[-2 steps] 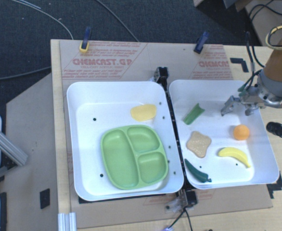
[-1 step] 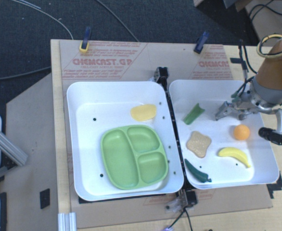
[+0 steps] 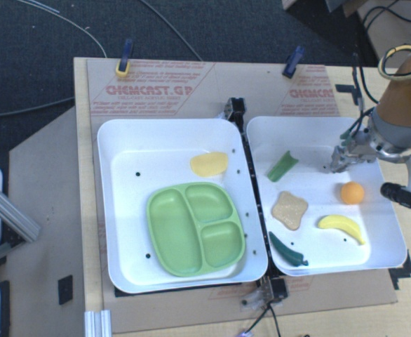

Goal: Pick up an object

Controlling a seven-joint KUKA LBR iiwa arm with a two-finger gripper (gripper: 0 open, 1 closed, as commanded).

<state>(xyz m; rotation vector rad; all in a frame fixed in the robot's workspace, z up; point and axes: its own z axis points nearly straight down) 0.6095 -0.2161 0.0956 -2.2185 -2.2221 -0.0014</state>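
The grey arm with its orange band is cut off by the right edge; its small metal gripper is blurred.

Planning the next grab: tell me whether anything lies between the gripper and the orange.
Nothing visible does. The gripper sits in the right bin, with bare white floor between it and the orange just below. The banana lies beyond the orange, the green piece off to the other side.

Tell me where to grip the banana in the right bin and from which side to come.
Grip the banana at its thick middle, coming straight down from above, fingers closing across its narrow width. It lies flat on the bin floor, apart from the orange, so both long sides look free.
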